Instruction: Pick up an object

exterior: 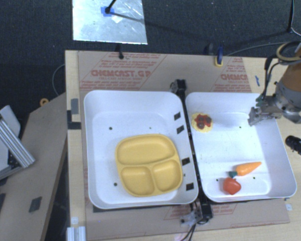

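The right bin (271, 149) holds three small toys. A yellow round piece with red topping (202, 122) lies near its back left corner. An orange carrot (248, 168) rests toward the front right, and a red tomato-like piece (231, 186) sits just in front of it. My gripper (257, 116) hovers over the bin's back right edge, well away from all three toys, with nothing seen between its fingers. The orange-banded arm (297, 79) rises behind it at the right.
The left bin (98, 134) carries a yellow three-compartment plate (148, 163). A black clip strip (188, 134) joins the two bins. A shiny metal sheet (109, 14) lies at the back, and cables run across the bench top right.
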`<state>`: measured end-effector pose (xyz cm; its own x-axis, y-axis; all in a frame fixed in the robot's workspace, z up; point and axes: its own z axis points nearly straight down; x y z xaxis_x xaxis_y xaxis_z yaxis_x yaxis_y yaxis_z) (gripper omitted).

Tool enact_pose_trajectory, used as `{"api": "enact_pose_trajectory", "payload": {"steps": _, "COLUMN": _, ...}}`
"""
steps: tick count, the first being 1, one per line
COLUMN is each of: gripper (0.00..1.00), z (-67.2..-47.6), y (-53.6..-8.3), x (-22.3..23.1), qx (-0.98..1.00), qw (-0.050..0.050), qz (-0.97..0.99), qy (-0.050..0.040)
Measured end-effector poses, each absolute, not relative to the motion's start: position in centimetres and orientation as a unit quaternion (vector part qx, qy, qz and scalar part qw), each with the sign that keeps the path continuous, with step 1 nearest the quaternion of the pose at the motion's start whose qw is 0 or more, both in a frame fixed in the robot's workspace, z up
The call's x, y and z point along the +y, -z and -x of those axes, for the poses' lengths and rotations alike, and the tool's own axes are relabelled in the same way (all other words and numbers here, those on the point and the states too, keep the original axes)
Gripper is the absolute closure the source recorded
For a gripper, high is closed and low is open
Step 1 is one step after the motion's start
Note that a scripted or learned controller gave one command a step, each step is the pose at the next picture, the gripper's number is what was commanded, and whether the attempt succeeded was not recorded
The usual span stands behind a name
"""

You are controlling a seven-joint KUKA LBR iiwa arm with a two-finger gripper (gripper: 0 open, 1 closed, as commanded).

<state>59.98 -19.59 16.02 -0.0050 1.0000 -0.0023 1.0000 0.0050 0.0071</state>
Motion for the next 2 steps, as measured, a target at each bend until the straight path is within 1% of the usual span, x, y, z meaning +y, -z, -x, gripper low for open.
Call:
{"api": "enact_pose_trajectory", "payload": {"steps": 1, "gripper": 1.00, "z": -60.7, "y": -21.2, "x": -20.4, "qx": 0.709, "qw": 0.003, "qz": -0.705, "qy": -0.0013}}
{"api": "enact_pose_trajectory", "payload": {"steps": 2, "gripper": 1.00, "z": -60.9, "y": -23.6, "x": -20.5, "qx": 0.709, "qw": 0.002, "qz": -0.705, "qy": -0.0012}}
